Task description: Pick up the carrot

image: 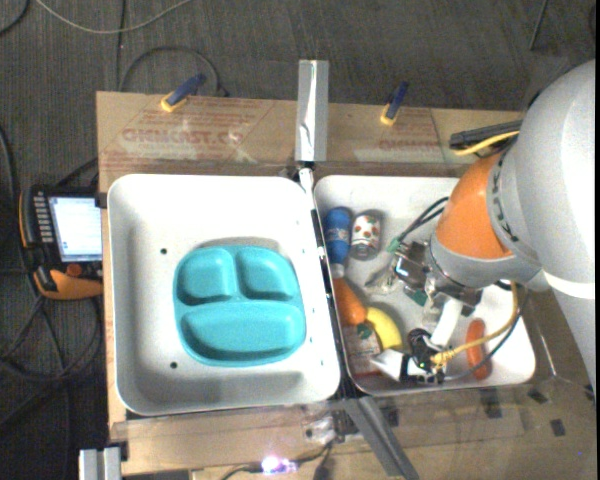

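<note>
Orange carrot (348,304) lies against the right bin's (450,194) left wall, right of frame centre, touching a yellow fruit (384,328). Gripper (420,283) hangs near, to its right; its opening cannot be told.

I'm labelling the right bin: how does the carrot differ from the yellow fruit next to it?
The carrot is orange, the yellow fruit pale yellow. The carrot lies against the right bin's wall facing the left bin; the yellow fruit sits further in, nearer the bin's middle. Both lie loose in the right bin, side by side.
</note>
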Robot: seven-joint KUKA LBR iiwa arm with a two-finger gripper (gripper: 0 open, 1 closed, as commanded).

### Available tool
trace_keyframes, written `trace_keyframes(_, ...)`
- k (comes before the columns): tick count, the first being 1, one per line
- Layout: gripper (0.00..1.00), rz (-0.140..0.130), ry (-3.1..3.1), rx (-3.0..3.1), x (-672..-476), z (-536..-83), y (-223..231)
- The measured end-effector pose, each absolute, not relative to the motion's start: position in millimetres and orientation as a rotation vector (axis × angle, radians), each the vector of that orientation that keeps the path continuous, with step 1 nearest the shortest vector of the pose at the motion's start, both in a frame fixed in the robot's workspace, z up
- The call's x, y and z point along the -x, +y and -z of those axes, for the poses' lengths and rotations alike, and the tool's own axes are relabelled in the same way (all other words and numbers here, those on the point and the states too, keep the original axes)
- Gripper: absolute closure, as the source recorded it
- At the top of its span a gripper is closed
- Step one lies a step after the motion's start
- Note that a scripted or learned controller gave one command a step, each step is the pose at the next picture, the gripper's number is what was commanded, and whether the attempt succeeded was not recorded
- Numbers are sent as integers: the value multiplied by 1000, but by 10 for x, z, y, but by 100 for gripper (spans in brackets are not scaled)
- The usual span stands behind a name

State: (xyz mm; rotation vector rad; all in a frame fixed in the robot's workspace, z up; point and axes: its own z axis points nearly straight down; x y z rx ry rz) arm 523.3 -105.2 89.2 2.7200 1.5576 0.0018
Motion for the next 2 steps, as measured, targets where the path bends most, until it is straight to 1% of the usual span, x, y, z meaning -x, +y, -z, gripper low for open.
trace_keyframes(1, 100, -7, 1561, -2719, -5260, -960, -1041)
trace_keyframes(2, 100, 8, 1496, -2763, -5283, -1827, -364)
